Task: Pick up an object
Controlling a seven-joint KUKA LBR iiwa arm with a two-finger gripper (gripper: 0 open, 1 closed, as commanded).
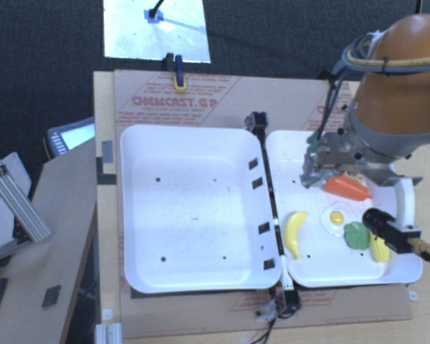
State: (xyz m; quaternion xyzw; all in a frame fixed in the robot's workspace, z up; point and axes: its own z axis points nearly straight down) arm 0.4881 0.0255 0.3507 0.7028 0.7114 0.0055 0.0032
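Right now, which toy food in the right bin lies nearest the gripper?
The orange carrot, right beside the gripper; the banana, fried egg and green piece lie farther away.

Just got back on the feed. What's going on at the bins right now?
The arm reaches over the right bin, with its gripper low beside the orange carrot toward the back. The carrot appears to lie on the bin floor, so no pick looks made yet. A banana, a fried egg, a green piece and a yellow piece lie nearer the front.
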